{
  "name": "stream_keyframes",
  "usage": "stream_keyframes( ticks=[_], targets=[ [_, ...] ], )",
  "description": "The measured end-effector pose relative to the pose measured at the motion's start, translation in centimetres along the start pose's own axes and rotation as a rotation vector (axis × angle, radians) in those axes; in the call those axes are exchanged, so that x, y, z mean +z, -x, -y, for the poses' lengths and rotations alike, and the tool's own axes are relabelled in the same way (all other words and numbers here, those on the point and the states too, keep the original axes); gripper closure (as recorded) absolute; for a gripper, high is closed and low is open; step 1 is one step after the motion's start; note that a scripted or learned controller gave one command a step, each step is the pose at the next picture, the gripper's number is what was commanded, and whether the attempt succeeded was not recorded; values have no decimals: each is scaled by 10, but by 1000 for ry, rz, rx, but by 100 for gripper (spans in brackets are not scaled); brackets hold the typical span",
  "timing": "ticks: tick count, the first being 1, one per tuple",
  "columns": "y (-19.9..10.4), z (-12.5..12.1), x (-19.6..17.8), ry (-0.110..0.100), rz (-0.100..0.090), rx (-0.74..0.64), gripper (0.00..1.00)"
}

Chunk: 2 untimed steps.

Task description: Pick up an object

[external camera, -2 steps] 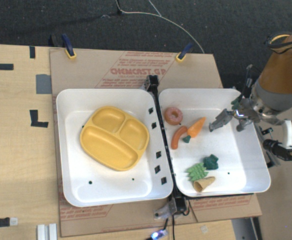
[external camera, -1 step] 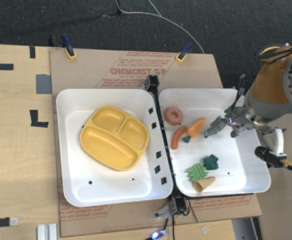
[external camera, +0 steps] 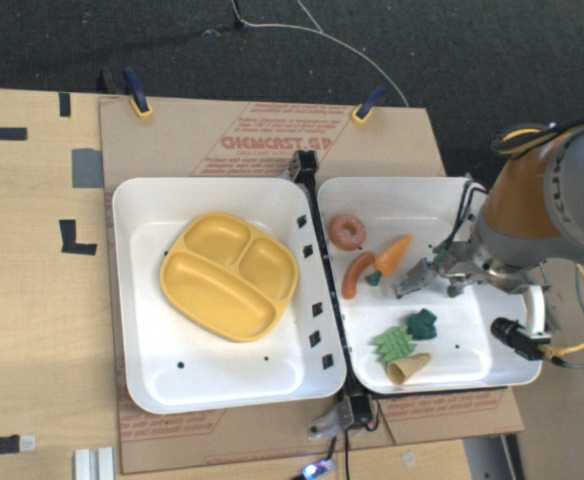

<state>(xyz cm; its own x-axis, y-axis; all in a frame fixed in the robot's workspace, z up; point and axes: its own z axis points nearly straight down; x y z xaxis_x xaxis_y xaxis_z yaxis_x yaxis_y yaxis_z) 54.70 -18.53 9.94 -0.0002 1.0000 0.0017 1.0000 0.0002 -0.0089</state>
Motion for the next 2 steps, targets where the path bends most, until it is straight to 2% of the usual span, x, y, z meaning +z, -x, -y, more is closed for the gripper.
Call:
stream_keyframes(
  ticks=[1, 2],
  targets=[
    [-1, -2, -13, 5, 1, -2, 100],
    [4, 5, -59, 11, 2, 1, 100]
  ],
)
